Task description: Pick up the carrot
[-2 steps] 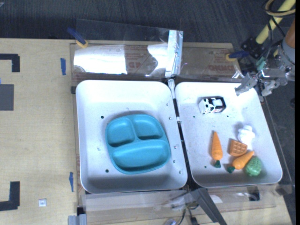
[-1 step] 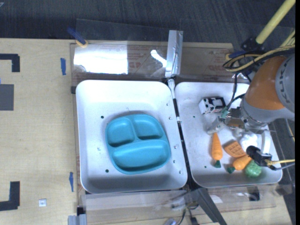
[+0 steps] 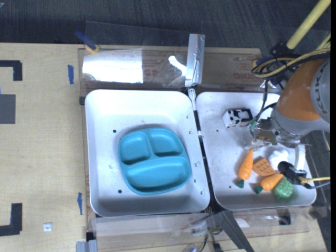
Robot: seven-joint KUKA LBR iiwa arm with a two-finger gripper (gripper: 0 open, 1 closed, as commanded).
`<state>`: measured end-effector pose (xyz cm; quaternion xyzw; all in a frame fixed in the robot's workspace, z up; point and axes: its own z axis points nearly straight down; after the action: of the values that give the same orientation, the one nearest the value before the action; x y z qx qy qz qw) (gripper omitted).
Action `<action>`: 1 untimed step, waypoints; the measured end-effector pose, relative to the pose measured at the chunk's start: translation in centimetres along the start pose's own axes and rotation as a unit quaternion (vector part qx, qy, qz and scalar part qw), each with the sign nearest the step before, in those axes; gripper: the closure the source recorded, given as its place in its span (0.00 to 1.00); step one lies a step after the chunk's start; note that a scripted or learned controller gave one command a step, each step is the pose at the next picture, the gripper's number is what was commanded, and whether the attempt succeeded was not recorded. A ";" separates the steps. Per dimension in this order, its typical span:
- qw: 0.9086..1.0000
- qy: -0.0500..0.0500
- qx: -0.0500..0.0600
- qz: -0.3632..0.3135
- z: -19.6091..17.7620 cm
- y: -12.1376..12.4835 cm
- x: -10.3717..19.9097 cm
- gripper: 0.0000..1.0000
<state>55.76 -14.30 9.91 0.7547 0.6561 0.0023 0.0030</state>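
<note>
Orange carrot lies slanted in the right bin, lower right of the frame, green tip toward the bottom; just right of it sit a waffle-like piece, a second carrot and a green toy; a black-and-white toy cow lies higher up; the gripper hovers above the carrot, jaw state unreadable; a blue divided plate fills the left bin.
</note>
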 end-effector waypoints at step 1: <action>0.998 0.002 0.002 0.060 -8.8 -0.6 11.3 1.00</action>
<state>56.68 -3.01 18.68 0.7929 0.6094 0.0030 0.0002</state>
